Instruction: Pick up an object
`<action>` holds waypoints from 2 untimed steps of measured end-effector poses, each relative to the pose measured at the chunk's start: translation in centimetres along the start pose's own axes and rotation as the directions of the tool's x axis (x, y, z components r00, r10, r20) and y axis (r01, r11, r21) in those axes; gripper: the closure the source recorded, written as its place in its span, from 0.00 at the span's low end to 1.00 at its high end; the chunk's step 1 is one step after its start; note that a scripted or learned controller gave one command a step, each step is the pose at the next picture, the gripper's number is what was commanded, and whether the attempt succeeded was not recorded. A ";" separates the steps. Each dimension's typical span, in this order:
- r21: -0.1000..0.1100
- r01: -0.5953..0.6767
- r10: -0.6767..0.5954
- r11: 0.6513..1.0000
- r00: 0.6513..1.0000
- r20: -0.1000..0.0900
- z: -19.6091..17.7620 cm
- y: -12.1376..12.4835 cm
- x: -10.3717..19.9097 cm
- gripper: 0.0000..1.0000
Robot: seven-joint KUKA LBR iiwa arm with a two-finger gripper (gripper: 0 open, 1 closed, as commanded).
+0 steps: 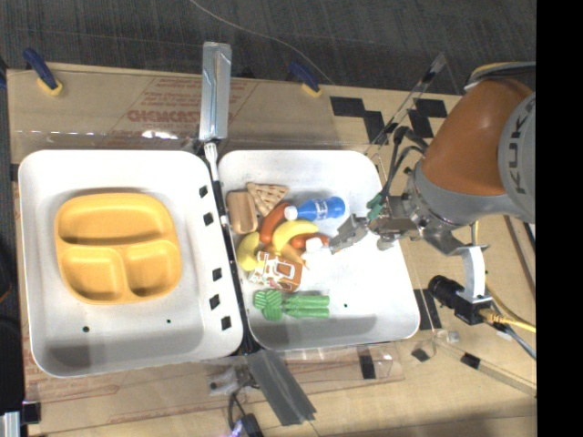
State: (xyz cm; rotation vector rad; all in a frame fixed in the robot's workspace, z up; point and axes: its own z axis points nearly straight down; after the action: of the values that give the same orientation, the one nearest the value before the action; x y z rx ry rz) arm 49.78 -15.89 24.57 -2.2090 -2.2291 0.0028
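Over the right bin (383, 317), the gripper (339, 241) is hovering just right of the banana (293, 233), which is lying in a tight cluster: blue bottle (321, 209) above the banana, green toy (293, 306) well below it, cracker (267, 195) up-left of it. Whether the fingers are wide or narrow cannot be told. Nothing is being held. A clean pick probably calls for centring over one piece at the cluster's edge before descending.

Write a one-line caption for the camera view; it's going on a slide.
KUKA arm's pincer poised over right bin beside piled toy food; yellow tray sits in left bin.
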 end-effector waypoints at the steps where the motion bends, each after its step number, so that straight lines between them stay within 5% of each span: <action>1: -0.019 -0.026 0.026 0.999 1.000 0.000 12.9 -1.0 0.4 0.00; 2: -0.025 -0.020 0.020 1.000 1.000 0.001 11.7 -0.8 0.4 1.00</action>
State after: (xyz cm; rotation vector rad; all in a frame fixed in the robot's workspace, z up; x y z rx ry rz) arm 48.93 -15.52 12.83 -2.2435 -2.2201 -0.0236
